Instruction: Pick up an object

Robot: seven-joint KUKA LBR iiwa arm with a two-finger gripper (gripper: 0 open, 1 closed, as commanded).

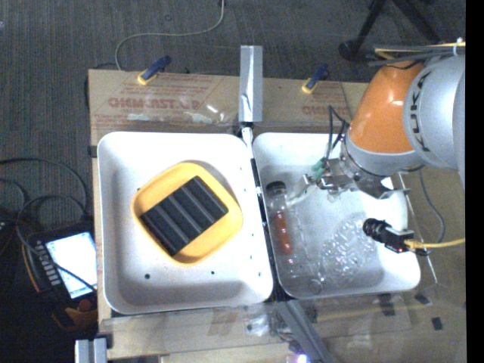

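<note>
We hover over the right bin [393, 274], our gripper [327, 174] near a clear bottle [281, 221] lying by the divider (whether it is open we cannot tell), and its slick round side may roll away

Two blue clamps [153, 69] [317, 77] pin cardboard [181, 104] behind the bins; a tablet [69, 262] lies left.

Taking the divider [250, 97] between the two bins as landmark, the left bin [121, 271] holds a ridged tray [187, 212] well to its left, while the right bin [393, 278] holds a bottle [280, 221] just right of it and a crumpled wrapper [344, 248] farther right.
</note>
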